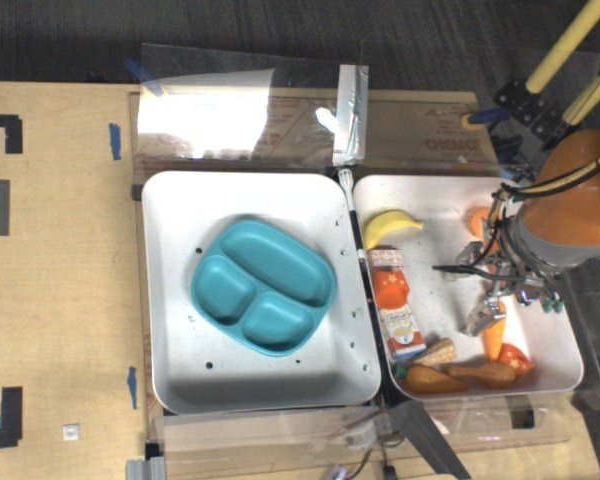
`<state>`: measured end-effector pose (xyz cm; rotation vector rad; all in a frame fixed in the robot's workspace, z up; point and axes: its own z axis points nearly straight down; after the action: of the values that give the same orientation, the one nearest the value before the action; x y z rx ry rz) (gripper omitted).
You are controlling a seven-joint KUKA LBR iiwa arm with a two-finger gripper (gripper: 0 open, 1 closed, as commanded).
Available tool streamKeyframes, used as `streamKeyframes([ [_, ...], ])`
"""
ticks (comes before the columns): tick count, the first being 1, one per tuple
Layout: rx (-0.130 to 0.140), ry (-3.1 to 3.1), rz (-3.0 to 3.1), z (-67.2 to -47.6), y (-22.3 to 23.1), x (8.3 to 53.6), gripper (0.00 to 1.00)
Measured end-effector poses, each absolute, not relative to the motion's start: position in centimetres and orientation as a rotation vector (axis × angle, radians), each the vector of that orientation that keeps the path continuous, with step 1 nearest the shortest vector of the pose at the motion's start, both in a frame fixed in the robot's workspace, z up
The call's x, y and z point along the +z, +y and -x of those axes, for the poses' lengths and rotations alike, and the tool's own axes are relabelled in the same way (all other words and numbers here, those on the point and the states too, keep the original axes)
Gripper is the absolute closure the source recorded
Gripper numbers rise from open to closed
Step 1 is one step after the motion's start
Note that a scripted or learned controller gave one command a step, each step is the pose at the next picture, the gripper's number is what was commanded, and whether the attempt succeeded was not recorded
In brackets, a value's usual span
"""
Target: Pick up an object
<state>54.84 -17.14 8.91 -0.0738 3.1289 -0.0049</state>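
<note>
Camera view: two white bins, arm over the right one.
Left bin holds a teal tray. Right bin holds a banana, packet and carrot; the gripper hangs above them, its state impossible to tell.

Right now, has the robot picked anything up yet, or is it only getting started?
Nothing looks picked up yet. The teal divided plate sits alone in the left bin. The banana, the packet and the bread roll all lie on the floor of the right bin. The gripper is low over that bin's right side near an orange piece. Grabbing and lifting are left.
</note>
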Motion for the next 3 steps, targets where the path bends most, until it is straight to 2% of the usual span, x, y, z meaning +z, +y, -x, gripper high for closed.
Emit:
streamKeyframes([
  [1,-0.007,3.123,0.107,-50.4,-17.3,9.0,0.00],
  [2,-0.006,3.123,0.117,-49.1,-18.7,9.0,0.00],
  [3,-0.011,3.067,0.593,-49.1,-18.7,9.0,0.00],
])
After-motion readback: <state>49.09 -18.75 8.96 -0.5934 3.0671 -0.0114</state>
